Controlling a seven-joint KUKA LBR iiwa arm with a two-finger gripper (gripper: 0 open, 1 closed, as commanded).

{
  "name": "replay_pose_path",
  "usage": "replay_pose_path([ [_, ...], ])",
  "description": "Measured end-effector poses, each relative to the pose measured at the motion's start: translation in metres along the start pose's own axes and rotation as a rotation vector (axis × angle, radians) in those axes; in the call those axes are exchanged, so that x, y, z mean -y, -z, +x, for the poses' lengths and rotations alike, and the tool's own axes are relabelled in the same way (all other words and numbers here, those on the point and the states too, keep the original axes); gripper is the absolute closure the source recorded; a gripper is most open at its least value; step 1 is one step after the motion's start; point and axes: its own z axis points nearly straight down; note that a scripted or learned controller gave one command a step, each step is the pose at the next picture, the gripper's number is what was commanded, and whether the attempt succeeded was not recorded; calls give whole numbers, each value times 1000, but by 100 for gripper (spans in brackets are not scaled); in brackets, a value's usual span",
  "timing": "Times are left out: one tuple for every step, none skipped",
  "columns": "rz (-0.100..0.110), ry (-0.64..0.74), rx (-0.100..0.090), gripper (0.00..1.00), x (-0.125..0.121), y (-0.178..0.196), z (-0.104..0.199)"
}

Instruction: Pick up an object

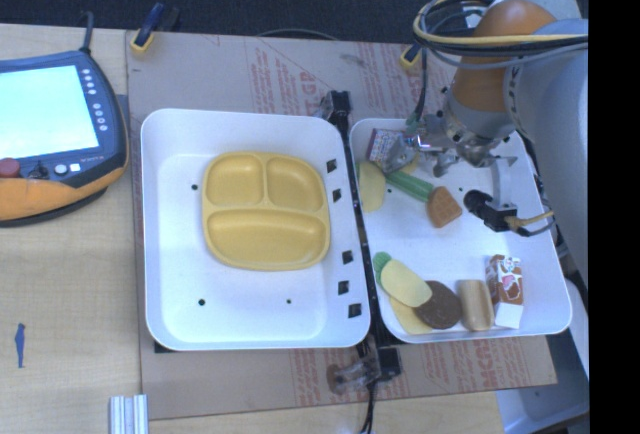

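Gripper [425, 144] tips blurred over right bin [545, 317].

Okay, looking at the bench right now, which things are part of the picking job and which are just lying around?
Part of the job:
- gripper, low over the right bin
- green stick
- brown wedge
- pale yellow piece
- yellow oval
- dark brown disc
- tan block
- red and white packet

Lying about:
- yellow divided plate in the left bin
- control pendant
- blue pen

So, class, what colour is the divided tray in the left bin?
Yellow, seen in the camera view: divided tray.
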Motion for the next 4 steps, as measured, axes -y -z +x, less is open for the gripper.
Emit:
replay_pose_path([
  [0, 3, 0, 100, -1, 11, 0],
  [0, -1, 1, 100, 65, 1, -32],
  [0, 1, 0, 0, 64, 0, -30],
  [7, 4, -4, 0, 110, -2, 10],
])
